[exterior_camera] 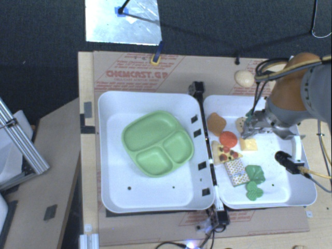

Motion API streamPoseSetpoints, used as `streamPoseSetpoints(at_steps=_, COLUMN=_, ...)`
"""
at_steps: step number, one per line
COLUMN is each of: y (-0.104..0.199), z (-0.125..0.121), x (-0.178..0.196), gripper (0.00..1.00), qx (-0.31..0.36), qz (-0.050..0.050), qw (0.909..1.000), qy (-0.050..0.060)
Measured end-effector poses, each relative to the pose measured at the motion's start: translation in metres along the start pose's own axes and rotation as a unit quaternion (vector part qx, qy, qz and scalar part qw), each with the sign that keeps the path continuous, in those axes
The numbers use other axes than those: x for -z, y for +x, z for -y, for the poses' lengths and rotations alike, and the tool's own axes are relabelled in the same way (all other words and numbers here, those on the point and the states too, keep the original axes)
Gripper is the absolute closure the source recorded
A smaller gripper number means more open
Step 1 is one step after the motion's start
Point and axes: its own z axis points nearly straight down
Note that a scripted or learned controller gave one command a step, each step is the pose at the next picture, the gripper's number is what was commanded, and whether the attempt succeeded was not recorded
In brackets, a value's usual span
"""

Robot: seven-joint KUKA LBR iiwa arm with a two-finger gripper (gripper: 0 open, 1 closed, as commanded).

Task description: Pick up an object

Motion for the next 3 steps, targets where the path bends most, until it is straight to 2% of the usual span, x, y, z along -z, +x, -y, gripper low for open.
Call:
streamPoseSetpoints(at_steps=1, y=0.001, z=-0.004, x=0.044, gripper=1.0, qx=0.001, qz=-0.004, qw=1.0, qy=0.005)
streamPoseSetpoints(at_steps=3, y=0.001, z=-0.011, x=0.122, gripper=1.0, qx=0.002, qz=-0.004, qw=1.0, qy=0.006)
